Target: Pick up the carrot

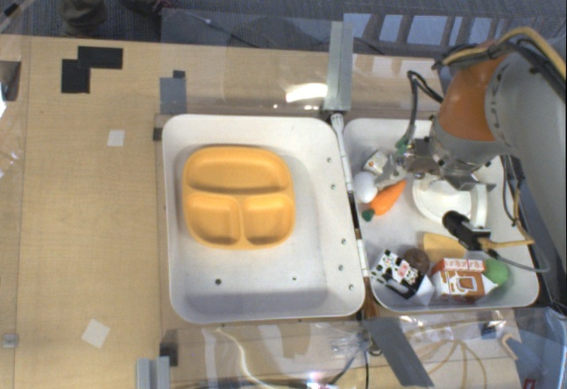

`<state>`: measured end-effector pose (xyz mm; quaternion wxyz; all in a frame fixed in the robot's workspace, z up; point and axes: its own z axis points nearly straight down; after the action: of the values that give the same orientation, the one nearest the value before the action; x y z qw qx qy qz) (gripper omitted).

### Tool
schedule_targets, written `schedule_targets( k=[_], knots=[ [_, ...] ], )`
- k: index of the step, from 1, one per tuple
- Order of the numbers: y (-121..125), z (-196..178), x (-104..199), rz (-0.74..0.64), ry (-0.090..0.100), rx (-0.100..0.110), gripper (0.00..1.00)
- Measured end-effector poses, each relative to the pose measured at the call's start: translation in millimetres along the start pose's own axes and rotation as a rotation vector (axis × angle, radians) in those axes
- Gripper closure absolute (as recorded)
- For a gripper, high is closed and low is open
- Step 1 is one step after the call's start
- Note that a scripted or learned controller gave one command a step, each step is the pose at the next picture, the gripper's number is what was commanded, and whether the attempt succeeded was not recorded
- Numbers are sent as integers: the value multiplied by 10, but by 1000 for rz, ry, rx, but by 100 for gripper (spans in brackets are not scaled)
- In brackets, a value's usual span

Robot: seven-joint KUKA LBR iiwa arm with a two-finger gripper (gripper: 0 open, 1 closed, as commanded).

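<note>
The carrot is small and orange with a green tip, and it lies tilted near the left wall of the right bin. My gripper hangs directly over the carrot's upper end, at the end of the grey arm with its orange band. The view does not let me tell whether the gripper touches the carrot.
A white egg-like ball lies just left of the carrot. A white plate, a yellow wedge, a red-and-white carton, a green item and a black-and-white box share that bin. A yellow divided tray sits in the left bin.
</note>
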<state>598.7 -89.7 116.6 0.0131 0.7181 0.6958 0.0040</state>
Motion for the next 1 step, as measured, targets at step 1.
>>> schedule_targets(
  k=[1],
  knots=[
    [-55,143,-77,23,-1,2,0]
  ],
)
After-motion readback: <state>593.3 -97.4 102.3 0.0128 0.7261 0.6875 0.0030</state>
